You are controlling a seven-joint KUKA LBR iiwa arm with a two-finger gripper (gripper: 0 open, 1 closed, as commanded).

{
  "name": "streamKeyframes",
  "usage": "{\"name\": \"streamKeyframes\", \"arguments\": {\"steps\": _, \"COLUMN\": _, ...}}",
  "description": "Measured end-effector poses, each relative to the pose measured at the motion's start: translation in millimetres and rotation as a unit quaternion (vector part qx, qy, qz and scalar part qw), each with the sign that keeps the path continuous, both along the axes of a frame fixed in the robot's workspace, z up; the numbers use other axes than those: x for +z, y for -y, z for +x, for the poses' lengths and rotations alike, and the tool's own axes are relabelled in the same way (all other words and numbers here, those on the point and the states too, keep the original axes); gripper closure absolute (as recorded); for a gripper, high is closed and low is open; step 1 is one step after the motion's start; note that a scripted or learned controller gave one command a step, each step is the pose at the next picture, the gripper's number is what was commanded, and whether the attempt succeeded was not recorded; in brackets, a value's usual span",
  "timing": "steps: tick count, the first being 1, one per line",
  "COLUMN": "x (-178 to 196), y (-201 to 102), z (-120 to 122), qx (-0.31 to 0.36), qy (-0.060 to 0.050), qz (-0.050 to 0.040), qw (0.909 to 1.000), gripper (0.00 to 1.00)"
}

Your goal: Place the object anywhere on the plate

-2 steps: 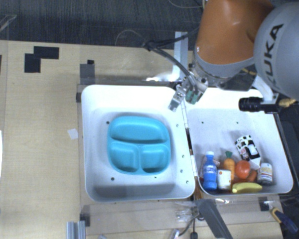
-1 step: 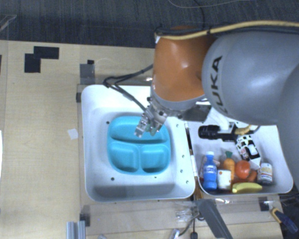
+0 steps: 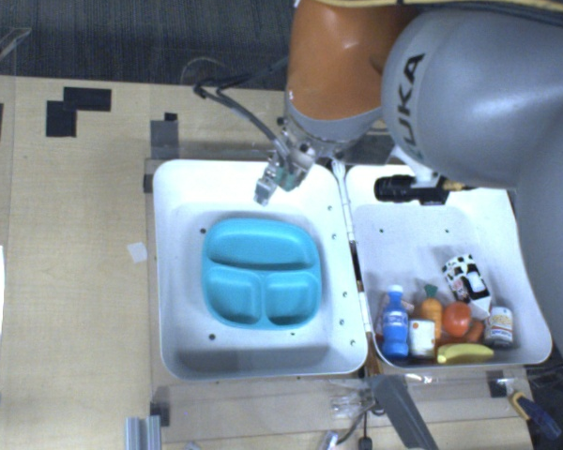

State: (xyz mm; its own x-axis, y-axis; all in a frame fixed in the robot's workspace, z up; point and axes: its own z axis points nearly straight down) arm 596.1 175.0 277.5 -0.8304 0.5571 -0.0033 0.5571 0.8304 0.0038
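Your gripper hangs over the left bin's far edge, fingers' state I cannot tell, nothing seen held; objects sit in the right bin's near corner, plate bare: grasp first.

My arm a bulky grey shell, black KUKA lettering on its side, a broad orange band above my wrist, dark cables trailing, small metallic gripper.
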Motion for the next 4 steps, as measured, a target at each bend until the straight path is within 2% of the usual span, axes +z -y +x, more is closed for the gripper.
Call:
{"name": "streamKeyframes", "arguments": {"steps": 1, "x": -129.5, "y": 43.6, "z": -50.7, "qx": 0.013, "qy": -0.002, "qz": -0.0004, "qw": 0.9999, "gripper": 1.0}}
{"name": "streamKeyframes", "arguments": {"steps": 2, "x": -91.6, "y": 16.3, "z": 35.2, "qx": 0.085, "qy": 0.001, "qz": -0.0002, "qw": 0.9964, "gripper": 1.0}}
{"name": "streamKeyframes", "arguments": {"steps": 3, "x": -170.1, "y": 0.3, "z": 7.0, "qx": 0.029, "qy": -0.002, "qz": 0.0001, "qw": 0.9996, "gripper": 1.0}}
{"name": "streamKeyframes", "arguments": {"steps": 4, "x": -91.2, "y": -22.4, "z": 23.8, "qx": 0.035, "qy": 0.0, "qz": 0.0002, "qw": 0.9994, "gripper": 1.0}}
